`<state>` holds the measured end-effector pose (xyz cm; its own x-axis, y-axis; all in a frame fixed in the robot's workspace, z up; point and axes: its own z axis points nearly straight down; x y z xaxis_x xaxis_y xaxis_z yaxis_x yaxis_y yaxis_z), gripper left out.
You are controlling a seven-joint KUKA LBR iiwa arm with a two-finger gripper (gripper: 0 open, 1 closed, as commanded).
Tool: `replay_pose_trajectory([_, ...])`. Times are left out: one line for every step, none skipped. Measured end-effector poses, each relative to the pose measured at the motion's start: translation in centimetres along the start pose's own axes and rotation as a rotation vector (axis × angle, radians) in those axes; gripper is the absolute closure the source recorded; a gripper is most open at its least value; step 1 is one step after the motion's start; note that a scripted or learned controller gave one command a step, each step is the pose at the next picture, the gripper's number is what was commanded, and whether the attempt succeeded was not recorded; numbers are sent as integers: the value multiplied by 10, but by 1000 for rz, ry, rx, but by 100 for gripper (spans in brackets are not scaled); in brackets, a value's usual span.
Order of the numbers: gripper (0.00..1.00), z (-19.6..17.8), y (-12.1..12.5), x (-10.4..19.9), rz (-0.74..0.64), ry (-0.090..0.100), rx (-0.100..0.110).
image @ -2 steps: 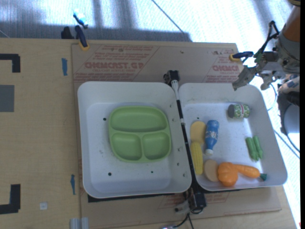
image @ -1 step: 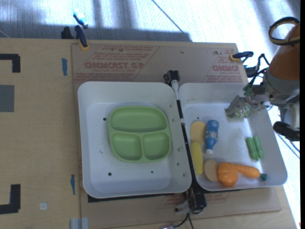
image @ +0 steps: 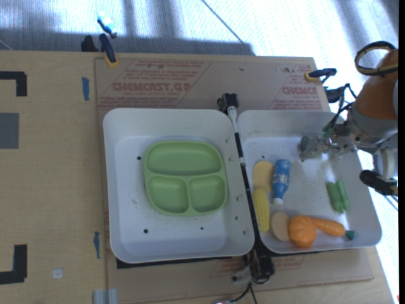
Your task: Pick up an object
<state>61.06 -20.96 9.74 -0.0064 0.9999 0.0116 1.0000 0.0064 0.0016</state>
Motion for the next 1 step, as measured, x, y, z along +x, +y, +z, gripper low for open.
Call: replay_pose_trajectory([0,12,38,28,4,-11,0])
